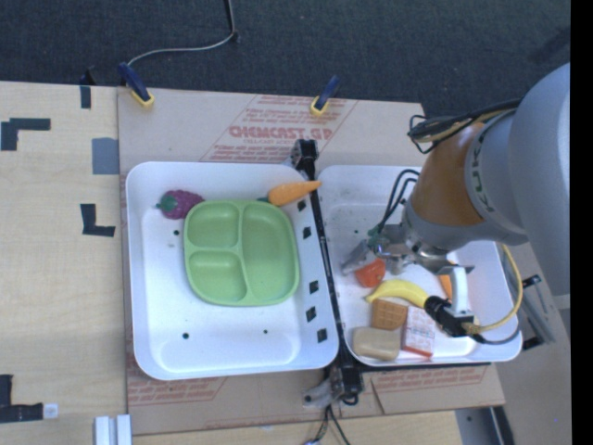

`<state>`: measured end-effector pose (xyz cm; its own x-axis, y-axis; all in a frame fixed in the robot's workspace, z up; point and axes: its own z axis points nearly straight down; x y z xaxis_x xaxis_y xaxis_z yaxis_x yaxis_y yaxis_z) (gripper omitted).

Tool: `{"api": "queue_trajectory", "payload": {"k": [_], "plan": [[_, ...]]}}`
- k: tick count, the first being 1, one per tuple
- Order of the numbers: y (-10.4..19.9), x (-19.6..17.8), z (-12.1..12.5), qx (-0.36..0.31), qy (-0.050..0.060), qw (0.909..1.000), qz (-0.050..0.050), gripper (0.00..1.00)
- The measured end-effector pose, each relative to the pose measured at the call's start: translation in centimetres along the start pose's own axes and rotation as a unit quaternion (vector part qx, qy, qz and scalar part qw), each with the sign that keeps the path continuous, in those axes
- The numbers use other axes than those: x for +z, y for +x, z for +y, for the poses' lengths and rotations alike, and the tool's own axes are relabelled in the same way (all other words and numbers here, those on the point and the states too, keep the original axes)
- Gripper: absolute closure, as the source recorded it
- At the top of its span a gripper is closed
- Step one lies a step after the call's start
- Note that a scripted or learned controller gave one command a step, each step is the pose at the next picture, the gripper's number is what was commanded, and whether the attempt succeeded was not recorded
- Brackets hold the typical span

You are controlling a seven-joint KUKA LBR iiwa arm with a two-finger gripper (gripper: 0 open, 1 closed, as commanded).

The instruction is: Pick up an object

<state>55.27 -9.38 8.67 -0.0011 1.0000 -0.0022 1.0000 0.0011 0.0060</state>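
Observation:
My gripper [363, 258] is down inside the right bin [357, 185], at its left-middle part. A small red-orange piece [371, 273] lies right below the gripper tip, touching or nearly touching it. A yellow banana [404, 292] lies just to the right of that piece. In front of the banana are a square cracker [389, 315], a tan block [375, 343] and a red-and-white packet [420, 337]. The grey arm with its orange band [449, 179] covers the right part of this bin.
The left bin [153, 332] holds a green divided plate [243, 251] and a purple grape bunch [181, 202] at its back left. An orange carrot [295, 192] rests across the divider between the bins. Yellow and black cables [491, 327] hang at the arm's front.

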Motion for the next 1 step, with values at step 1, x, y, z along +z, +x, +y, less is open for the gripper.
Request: {"api": "queue_trajectory", "payload": {"k": [1], "plan": [[0.0,-1.0,0.09,0.0,-0.001,1.0,0.0,1.0]]}}
